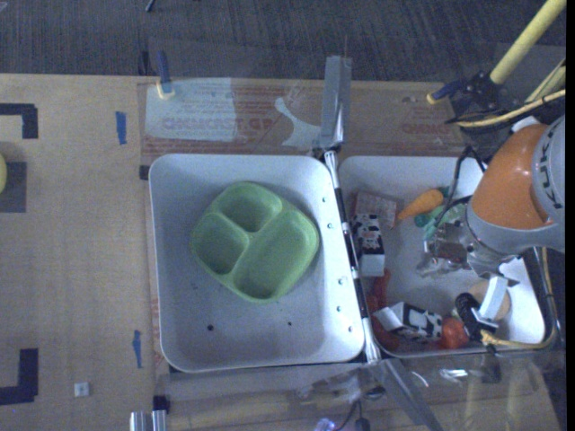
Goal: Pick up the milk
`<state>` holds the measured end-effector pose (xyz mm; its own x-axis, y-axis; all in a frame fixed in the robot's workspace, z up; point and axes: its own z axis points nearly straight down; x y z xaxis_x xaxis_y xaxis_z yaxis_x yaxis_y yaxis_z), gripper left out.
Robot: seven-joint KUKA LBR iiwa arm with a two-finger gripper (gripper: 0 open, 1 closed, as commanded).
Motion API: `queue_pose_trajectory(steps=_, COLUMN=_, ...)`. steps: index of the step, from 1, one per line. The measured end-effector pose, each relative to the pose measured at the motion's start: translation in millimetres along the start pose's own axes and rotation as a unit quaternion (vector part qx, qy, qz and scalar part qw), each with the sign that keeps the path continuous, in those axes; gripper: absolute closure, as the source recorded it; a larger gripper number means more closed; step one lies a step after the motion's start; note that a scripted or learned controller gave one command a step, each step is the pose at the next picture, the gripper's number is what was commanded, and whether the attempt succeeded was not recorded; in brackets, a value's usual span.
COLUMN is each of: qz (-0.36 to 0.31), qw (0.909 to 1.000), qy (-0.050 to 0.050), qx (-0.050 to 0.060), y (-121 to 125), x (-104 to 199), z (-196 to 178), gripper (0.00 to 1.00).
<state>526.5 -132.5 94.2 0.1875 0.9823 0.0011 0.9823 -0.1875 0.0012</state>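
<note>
A small white milk carton [368, 239] with black cow patches stands against the left wall of the right bin [409, 171]. A second cow-patterned carton [413, 318] lies on its side near that bin's front edge. My gripper [446, 250] hangs over the middle of the right bin, to the right of the standing carton and behind the lying one, apart from both. Nothing shows between its metal parts.
An orange carrot [422, 205] lies at the back of the right bin beside a brownish packet [375, 207]. Red pieces [453, 333] sit at the front. The left bin [171, 268] holds a green divided plate [256, 239]. The arm's orange band [514, 187] overhangs the right bin's right side.
</note>
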Motion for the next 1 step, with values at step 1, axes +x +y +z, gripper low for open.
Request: queue_pose_trajectory(steps=1, qz=-0.068, qw=0.9977, qy=0.0, qx=0.003, y=-58.7, x=62.7, z=-87.3, gripper=1.0)
